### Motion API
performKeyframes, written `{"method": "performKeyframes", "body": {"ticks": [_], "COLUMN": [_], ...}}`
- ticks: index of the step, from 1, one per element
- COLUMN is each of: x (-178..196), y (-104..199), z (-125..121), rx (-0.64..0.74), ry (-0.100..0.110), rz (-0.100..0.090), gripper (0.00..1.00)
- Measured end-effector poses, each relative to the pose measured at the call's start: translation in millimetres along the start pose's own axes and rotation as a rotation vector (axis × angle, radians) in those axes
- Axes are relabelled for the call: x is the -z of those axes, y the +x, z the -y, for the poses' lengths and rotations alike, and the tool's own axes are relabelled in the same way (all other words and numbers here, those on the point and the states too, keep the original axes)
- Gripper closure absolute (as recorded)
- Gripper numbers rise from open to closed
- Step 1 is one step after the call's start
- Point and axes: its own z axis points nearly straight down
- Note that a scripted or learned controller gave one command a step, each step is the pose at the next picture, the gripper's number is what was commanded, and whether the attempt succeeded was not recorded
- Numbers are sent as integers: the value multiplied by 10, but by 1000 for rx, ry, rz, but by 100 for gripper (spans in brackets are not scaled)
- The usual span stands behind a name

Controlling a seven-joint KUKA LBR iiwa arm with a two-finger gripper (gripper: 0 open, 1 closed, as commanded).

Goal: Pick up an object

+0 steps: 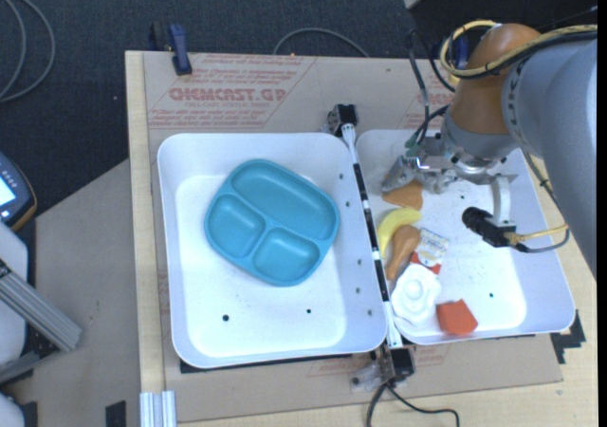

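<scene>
I see the gripper (414, 172) low over the far left part of the right bin (541, 273), right above an orange piece (405, 195), but I cannot tell how it is set or whether it has hold of anything. Along that bin's left wall, nearer me, lie a yellow piece (396, 221) and a tan carrot-shaped toy (402, 247), with a white round object (415, 293) and a red-orange block (457, 318) toward the near left corner. In the left bin (190, 302) a blue divided plate (272, 220) rests near the middle.
</scene>
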Motion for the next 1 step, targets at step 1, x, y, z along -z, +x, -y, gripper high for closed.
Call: {"method": "performKeyframes", "body": {"ticks": [1], "x": [-2], "y": [27], "z": [60], "rx": [-2], "ry": [6], "rz": [-2], "gripper": [0]}}
